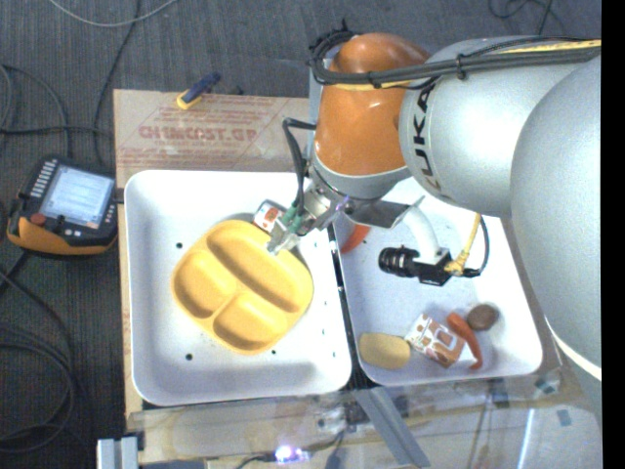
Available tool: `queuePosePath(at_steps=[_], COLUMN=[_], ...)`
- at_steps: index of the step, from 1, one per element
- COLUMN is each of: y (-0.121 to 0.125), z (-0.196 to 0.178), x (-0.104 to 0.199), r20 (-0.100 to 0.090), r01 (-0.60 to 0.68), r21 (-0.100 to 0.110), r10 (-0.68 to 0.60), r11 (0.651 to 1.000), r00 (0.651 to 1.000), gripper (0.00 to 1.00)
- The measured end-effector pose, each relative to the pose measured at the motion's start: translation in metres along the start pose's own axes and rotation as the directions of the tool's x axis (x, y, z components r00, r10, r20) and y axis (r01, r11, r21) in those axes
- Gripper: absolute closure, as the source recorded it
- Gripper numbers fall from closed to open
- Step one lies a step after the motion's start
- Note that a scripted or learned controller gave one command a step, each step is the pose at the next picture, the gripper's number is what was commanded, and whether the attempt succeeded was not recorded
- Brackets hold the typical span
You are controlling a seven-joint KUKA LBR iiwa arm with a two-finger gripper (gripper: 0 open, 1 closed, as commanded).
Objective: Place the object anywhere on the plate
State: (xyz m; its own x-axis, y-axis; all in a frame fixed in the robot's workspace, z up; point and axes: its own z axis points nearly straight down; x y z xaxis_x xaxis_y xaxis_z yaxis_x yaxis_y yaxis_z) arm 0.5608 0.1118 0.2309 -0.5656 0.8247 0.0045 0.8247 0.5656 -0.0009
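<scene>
A yellow plate [242,283] with three compartments lies in the left bin [156,360]. My gripper [286,233] hangs over the plate's far right rim, reaching down from the orange wrist band. A small white and orange object [266,214] sits right against the gripper's left side, at the plate's far edge. Whether it is held or only beside the gripper is hidden from this angle.
The right bin [518,360] holds a pale yellow potato-like item [384,351], a white and red carton [435,339], an orange carrot [466,336] and a brown round thing [481,315]. The arm covers that bin's far part. A teach pendant [66,206] lies left of the bench.
</scene>
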Motion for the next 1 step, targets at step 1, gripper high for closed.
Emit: queuePosePath(at_steps=[1], y=[0.0], z=[0.0], x=[0.0001], r20=[0.0], r01=[0.0], r21=[0.0], r10=[0.0], r11=[1.0], r00=[1.0], gripper=[0.0])
